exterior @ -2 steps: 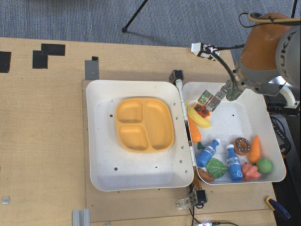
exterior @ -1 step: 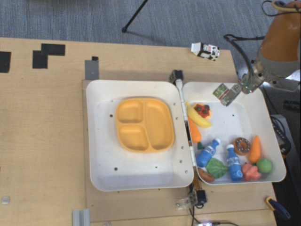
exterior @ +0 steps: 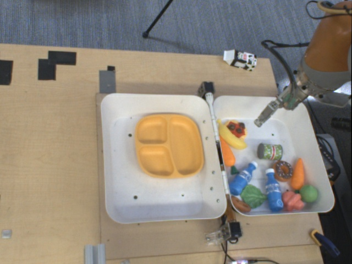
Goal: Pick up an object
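Nearest the camera, a small clip (exterior: 219, 236) and its cable lie on the desk (exterior: 49, 164) just below the seam between the two bins. Taking the banana (exterior: 231, 137) as the landmark: it lies in the upper left of the right bin (exterior: 324, 194), beside the divider, with a dark red-and-black toy (exterior: 237, 127) touching its upper side and a carrot (exterior: 227, 154) just below it. Farther below the banana stand two blue bottles (exterior: 242, 178), a green leafy piece (exterior: 253, 195) between them, and a sausage-like item (exterior: 240, 204) at the bin's lower edge. Right of the banana sit a green can (exterior: 270, 150), a doughnut (exterior: 283, 170), a second carrot (exterior: 298, 173), a green ball (exterior: 309, 193) and a pink piece (exterior: 294, 201). Left of the banana, across the divider, the left bin (exterior: 118, 202) carries an orange divided plate (exterior: 168, 145).

The tool (exterior: 258, 121) hangs slanted just right of and above the banana, over bare bin floor, holding nothing; whether its tips are apart or together I cannot tell. Its tilt probably comes from the arm (exterior: 330, 43) reaching in from the side. The toys crowd together, so the banana group looks like the closest candidate to grasp.
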Robot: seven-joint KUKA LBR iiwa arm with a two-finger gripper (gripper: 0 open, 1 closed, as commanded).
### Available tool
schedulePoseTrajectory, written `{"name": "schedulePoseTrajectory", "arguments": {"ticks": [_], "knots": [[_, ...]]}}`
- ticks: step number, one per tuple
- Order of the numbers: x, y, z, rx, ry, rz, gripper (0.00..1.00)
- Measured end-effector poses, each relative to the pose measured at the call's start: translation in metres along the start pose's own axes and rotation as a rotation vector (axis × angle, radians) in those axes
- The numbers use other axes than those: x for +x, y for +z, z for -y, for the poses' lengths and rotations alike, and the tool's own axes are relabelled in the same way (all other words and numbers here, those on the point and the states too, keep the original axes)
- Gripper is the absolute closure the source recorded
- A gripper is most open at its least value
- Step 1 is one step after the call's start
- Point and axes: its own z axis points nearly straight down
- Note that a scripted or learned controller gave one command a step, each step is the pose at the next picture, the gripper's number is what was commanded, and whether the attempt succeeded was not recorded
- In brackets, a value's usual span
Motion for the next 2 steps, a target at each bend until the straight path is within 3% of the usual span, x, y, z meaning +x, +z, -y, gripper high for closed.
{"name": "schedulePoseTrajectory", "arguments": {"ticks": [1, 2], "knots": [[0.003, 0.105, 0.044, 0.003, -0.167, -0.003, 0.0], [0.014, 0.149, 0.052, -0.002, -0.303, 0.003, 0.0]]}}
